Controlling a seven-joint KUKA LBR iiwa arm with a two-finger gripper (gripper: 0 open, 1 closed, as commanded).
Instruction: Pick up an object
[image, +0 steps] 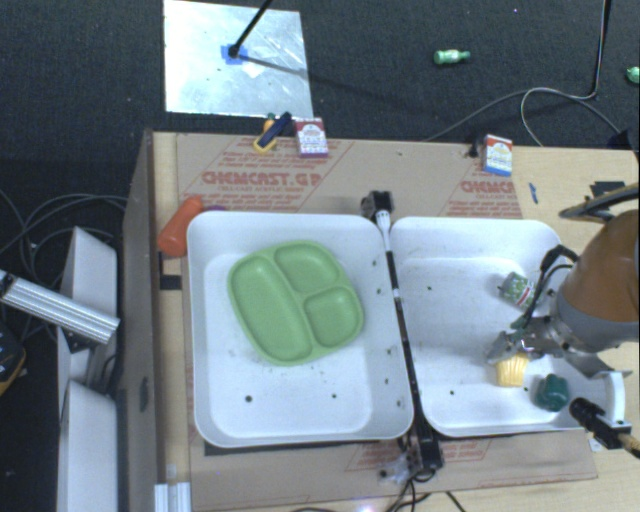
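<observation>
We see the grey arm (600, 300) reach in from three o'clock, its orange band bent low over the right bin (450, 250). The pincer (512, 345) hangs just above a small yellow ridged thing (512, 372) that looks like a cupcake, lying near the bin's five o'clock corner. We cannot tell how the pincer stands. Just beside the yellow thing, at its four o'clock, sits a dark green round lump (551, 391). A small green and white thing (515, 289) lies at the pincer's twelve o'clock. The left bin (215, 400) holds a smooth, pale green plate (295, 300) with three hollows. Both bins sit on a brown cardboard worktop (240, 180).
</observation>
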